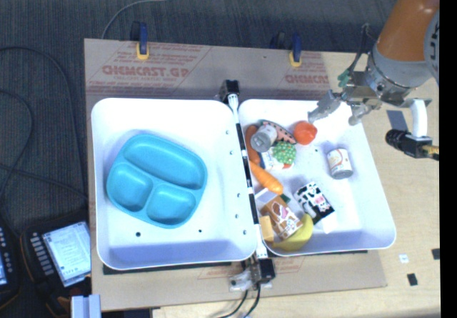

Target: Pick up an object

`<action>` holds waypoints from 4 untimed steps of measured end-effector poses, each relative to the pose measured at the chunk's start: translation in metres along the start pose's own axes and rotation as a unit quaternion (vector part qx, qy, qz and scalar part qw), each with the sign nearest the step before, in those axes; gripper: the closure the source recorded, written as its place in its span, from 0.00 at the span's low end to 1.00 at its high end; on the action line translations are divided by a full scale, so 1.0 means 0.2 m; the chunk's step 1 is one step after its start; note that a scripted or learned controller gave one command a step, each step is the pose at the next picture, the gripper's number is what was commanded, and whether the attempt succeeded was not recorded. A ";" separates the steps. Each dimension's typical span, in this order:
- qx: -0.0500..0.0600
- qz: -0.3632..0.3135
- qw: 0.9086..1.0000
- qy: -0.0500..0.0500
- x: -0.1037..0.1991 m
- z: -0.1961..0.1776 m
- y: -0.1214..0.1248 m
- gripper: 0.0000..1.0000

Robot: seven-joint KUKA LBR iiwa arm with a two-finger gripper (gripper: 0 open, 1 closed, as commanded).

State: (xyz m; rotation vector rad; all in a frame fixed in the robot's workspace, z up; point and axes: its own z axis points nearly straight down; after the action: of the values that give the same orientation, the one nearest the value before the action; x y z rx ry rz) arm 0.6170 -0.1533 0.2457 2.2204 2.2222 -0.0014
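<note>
The right bin (371,188) holds several small items: a red tomato (305,132), a grey can (261,139) lying on its side, a green and white toy (284,153), a carrot (265,177), a small tin (339,162), a black-and-white cow-patterned box (314,199), a brown packet (280,216) and a banana (294,238). My gripper (337,113) hangs over the bin's far edge, just right of and above the tomato. Its fingers are spread open, with nothing between them.
The left bin (107,123) holds a blue divided plate (156,179). A black bar (243,159) runs between the two bins. Clamps (295,52) hold the cardboard base at the back. Cables and a device lie on the floor at the left.
</note>
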 end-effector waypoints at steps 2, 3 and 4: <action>-0.007 0.001 1.000 -0.003 -0.21 0.54 -0.22 1.00; -0.007 0.001 1.000 -0.003 -0.21 0.54 -0.23 0.00; -0.013 -0.001 1.000 -0.005 -0.13 0.63 -0.28 0.00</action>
State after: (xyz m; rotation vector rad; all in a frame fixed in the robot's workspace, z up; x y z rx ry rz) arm 0.5612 -0.1804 0.1204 2.2012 2.2055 0.0174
